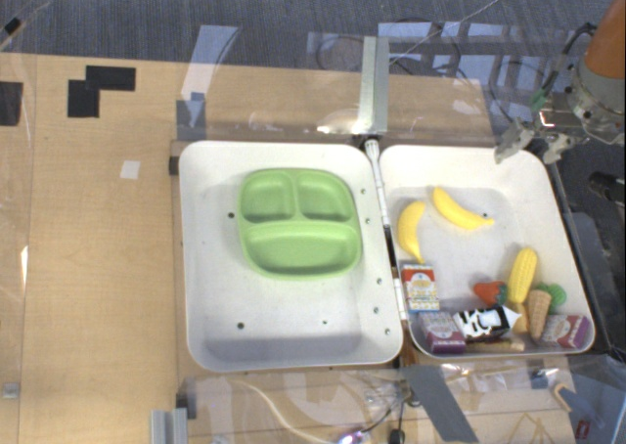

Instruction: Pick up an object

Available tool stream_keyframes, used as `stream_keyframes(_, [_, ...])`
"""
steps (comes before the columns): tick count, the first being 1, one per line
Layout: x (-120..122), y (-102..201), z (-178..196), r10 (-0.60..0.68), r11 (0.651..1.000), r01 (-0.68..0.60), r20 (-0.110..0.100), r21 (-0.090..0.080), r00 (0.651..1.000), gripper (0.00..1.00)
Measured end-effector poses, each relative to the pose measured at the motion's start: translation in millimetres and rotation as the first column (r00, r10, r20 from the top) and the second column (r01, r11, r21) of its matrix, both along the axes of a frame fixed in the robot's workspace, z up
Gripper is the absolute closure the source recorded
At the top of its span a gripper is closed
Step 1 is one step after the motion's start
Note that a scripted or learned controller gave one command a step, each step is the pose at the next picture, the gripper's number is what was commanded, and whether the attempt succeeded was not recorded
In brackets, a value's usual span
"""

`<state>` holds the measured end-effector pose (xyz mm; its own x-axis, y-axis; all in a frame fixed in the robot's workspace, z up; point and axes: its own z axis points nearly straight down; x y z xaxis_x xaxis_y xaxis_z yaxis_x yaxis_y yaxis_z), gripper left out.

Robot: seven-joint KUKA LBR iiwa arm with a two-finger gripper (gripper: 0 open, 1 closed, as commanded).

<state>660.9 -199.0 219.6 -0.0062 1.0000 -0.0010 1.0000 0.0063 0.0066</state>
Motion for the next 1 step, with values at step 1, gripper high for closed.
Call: stream_keyframes(1, [-24.7, -0.9, -130.8, 0.134, 0.991, -0.134, 0.004, -0.003, 0.991, 0.0])
